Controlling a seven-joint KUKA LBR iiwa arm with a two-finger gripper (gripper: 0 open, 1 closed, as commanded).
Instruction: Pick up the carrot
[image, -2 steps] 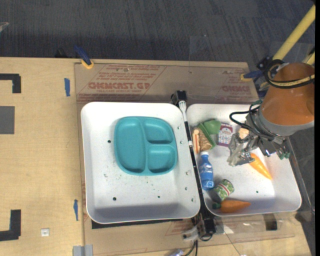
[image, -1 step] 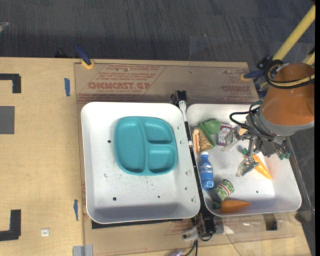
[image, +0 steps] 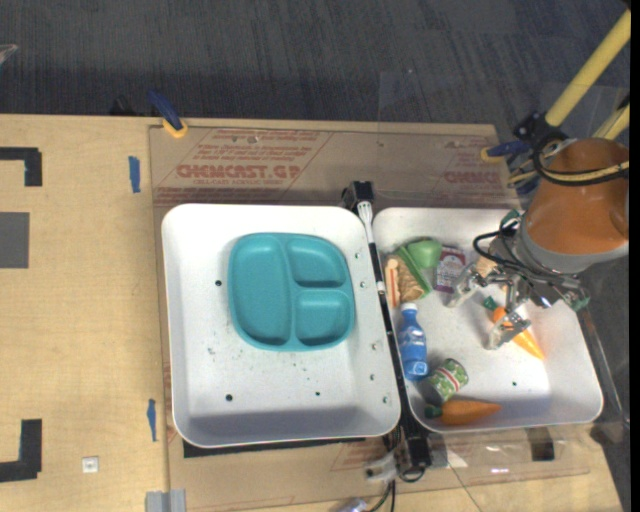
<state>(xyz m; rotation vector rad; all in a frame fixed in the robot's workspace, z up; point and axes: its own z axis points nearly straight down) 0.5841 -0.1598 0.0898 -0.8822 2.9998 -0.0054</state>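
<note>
One carrot (image: 468, 410) near bin's (image: 575, 395) front

The arm (image: 585, 205) has a broad, rounded orange band above a grey wrist ring. Black cables loop across the band and trail beside the wrist. Below, toward the right bin (image: 570, 385), the gripper (image: 505, 300) is silvery metal with small orange and green fittings.
</note>
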